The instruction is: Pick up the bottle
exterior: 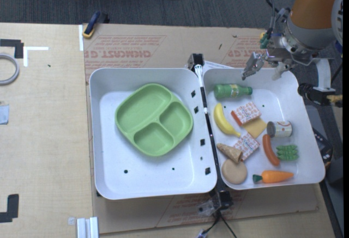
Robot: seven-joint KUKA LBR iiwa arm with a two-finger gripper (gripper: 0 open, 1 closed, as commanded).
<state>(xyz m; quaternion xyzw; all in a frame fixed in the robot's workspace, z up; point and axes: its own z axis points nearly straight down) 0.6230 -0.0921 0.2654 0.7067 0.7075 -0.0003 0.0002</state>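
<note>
The green bottle [232,90] lies on its side at the far end of the right bin [308,139], its yellow-labelled body pointing right. My gripper [265,69] hangs above the bin's far rim, up and to the right of the bottle and apart from it. Its two fingers [250,69] are spread open and hold nothing.
The right bin also holds a banana [222,120], a cracker box [246,113], a can [279,129], a sausage [270,151], a carrot [272,177] and a cookie [235,172]. A green divided plate [154,119] sits in the left bin [109,177].
</note>
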